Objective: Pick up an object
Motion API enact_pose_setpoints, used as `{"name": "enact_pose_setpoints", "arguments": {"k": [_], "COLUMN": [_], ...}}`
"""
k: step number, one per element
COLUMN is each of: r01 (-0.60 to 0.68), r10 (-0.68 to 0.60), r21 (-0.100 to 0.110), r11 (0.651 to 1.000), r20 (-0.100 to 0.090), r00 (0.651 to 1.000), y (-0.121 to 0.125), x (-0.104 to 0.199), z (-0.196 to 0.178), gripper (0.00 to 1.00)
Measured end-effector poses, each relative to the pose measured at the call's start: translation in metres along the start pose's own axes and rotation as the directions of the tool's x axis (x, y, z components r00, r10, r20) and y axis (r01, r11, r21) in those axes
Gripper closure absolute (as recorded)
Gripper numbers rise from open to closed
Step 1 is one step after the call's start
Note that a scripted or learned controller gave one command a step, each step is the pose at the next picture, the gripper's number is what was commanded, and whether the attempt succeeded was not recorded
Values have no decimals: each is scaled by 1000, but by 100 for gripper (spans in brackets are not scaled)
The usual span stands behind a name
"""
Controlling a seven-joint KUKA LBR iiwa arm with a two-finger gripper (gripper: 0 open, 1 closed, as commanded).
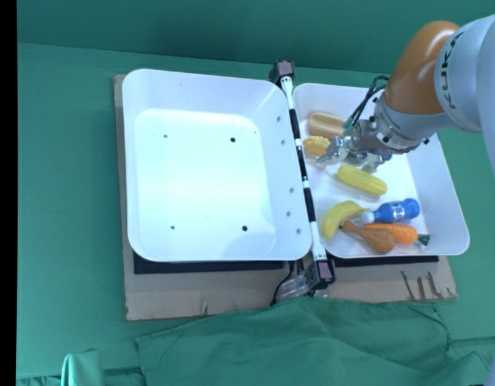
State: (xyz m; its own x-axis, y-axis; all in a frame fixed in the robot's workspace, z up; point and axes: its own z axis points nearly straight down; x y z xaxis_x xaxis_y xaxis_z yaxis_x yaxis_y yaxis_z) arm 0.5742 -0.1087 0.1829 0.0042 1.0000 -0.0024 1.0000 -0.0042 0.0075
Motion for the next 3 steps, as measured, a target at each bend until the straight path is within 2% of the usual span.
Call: {"name": "enact_pose_setpoints", "arguments": {"k": [1, 2, 3], "r01": [-3, 1, 1], "r10": [3, -1, -1], "r21": [-14, -1, -4], "r11": [1000, 1000, 1000], "r20": [4, 0, 1], "r00": [1000, 1000, 1000], "y": [3, 9, 8], "x": [-2, -8, -19], "z": [-16, -63, -123], "gripper": [100, 100, 100]}}
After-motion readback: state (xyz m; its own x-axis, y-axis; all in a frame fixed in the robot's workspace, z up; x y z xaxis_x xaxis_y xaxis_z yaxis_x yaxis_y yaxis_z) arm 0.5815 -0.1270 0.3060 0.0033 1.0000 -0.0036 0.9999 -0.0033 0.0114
